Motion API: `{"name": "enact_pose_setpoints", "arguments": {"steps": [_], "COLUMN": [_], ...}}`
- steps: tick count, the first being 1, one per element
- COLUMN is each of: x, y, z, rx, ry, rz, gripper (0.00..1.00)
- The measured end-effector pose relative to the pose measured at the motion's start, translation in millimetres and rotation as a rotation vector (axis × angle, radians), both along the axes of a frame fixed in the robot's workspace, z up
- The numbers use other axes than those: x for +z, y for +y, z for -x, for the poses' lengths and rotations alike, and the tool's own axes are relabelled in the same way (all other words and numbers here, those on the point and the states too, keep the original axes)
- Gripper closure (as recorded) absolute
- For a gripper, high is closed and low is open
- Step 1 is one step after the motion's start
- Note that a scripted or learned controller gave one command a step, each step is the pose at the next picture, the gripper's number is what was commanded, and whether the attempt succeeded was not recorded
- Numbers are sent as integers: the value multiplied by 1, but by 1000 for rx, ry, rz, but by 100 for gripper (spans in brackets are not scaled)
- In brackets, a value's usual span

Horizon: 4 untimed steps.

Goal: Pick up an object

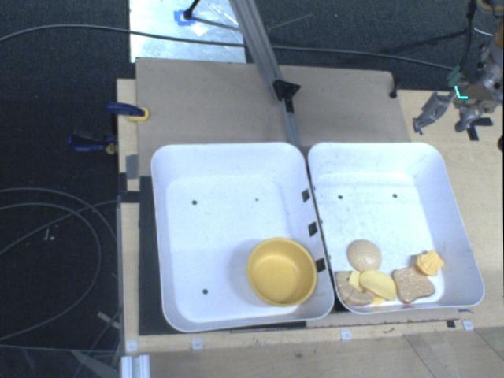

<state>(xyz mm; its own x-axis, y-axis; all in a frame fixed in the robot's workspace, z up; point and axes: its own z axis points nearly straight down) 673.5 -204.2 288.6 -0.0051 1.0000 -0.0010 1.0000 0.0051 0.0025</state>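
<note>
Bench, tan board, two white bins. Left bin: yellow bowl, near corner. Right bin: food pieces clustered at near edge. Gripper: far right, above bench beyond bins, nothing held; jaw state indistinct, partly cut off. Advice: descend squarely over one isolated piece.

Yellow bowl in a white bin; tan, yellow food pieces in the other.
</note>
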Motion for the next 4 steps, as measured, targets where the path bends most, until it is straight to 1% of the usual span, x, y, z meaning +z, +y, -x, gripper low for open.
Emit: {"name": "enact_pose_setpoints", "arguments": {"steps": [1, 2, 3, 4], "x": [0, -61, -124, -175], "y": [0, -4, -1, -4], "z": [0, 2, 2, -8], "rx": [0, -3, 0, 2], "ry": [-1, 5, 6, 4], "rz": [0, 0, -1, 0], "gripper": [0, 0, 0, 0]}}
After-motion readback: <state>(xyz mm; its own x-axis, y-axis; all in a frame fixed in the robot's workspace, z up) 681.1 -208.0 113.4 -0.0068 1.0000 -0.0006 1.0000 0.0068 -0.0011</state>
